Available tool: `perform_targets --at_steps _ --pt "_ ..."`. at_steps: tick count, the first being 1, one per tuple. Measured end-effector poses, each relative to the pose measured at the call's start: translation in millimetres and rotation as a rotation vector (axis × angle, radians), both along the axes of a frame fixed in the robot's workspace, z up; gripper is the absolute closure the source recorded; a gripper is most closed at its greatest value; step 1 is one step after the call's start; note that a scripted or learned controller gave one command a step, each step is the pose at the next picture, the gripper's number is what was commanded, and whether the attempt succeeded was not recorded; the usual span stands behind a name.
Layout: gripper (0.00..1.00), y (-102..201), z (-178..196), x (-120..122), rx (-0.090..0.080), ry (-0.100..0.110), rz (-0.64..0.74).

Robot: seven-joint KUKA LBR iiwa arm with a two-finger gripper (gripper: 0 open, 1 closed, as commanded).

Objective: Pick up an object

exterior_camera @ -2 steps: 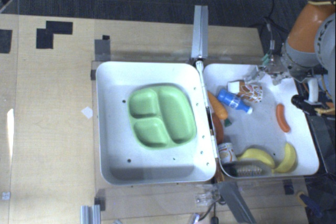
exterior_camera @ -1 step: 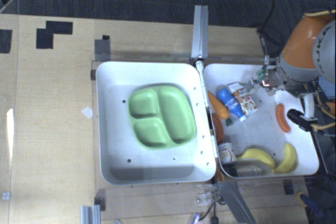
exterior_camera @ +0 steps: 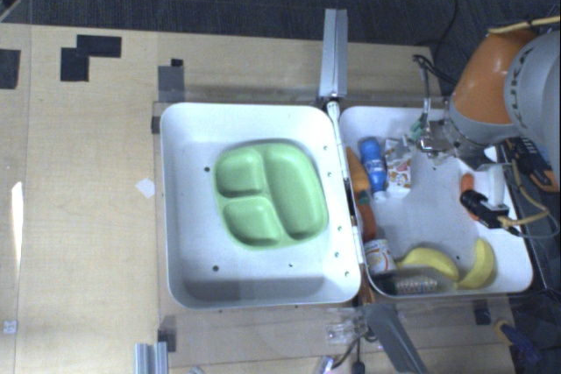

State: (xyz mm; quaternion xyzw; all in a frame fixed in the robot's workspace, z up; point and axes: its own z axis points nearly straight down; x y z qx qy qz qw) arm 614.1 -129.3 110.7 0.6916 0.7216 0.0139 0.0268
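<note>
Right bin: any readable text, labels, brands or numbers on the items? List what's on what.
None can be read.
Blue bottle: label too blurred.
White and red packet: print too small.
Small can by the bananas: label blurred.
Green divided tray in the left bin: no markings visible.

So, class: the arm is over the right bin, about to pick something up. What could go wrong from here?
1. The blue bottle lies tight against the orange item and a small packet, so a grasp may catch two things.
2. The bananas sit against the right bin wall, leaving the end effector little room.
</note>
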Motion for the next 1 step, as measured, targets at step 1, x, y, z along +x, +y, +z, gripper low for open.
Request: perform_targets --at_steps 1 --pt "0.0 27.9 -4.1 32.3 -0.009 0.013 0.204"
